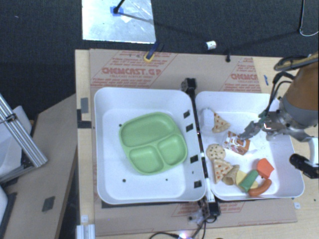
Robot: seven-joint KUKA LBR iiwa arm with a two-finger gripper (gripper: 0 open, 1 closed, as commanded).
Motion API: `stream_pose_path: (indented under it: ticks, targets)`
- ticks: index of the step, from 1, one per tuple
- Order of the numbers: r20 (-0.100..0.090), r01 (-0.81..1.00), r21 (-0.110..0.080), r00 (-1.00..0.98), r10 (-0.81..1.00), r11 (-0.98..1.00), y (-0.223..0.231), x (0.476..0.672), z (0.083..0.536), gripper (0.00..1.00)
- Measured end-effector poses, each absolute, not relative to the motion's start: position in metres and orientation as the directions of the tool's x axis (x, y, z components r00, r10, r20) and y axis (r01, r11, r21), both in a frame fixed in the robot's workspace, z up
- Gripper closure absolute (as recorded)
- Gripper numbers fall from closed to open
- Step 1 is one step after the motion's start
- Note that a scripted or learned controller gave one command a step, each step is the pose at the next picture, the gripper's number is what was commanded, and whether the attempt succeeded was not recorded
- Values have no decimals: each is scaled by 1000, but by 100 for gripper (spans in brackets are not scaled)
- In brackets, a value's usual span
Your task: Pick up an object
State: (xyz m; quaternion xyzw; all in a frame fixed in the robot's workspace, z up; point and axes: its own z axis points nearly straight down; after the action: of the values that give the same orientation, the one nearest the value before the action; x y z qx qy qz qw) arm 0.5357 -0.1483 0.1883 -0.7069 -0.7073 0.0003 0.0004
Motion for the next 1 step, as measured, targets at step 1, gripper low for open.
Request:
stream_pose_path:
  ticks: [1]
  targets:
    - [1,1000,-3,-1,1000,1,-147,531,145,0]
